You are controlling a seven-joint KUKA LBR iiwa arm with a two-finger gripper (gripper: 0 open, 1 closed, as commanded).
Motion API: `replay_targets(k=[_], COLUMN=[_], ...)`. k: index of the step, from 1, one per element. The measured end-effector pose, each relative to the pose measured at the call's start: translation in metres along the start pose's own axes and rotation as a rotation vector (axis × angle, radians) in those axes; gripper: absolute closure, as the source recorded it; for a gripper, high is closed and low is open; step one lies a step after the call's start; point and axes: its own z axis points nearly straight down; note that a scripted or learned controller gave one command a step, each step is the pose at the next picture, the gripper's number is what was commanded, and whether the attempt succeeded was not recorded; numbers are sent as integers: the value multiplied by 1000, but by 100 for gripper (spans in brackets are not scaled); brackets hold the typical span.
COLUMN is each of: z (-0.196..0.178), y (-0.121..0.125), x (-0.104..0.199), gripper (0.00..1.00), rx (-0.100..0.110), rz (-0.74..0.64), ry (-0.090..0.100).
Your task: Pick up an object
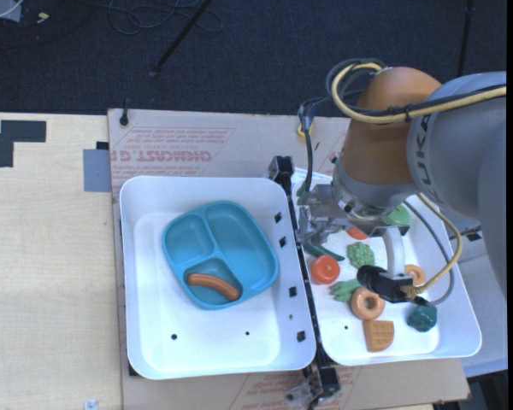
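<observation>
My gripper hangs low over the left part of the right bin, near the divider between the bins. Just below it lie a thin green bean and a red tomato. Further right and nearer the front are a green leafy piece, another green piece, a brown doughnut, a waffle, a small ring and a dark teal lump. The arm covers the bin's back part.
The left bin holds a blue divided plate with a sausage in its front compartment. A cardboard sheet lies under both bins. The raised divider runs between them.
</observation>
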Motion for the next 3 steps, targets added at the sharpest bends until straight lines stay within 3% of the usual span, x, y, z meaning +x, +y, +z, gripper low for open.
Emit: replay_targets(k=[2,3], z=[7,8], y=[5,3], x=[-18,-7], gripper=[100,100], rx=[1,2], rz=[6,3], ry=[-3,-2])
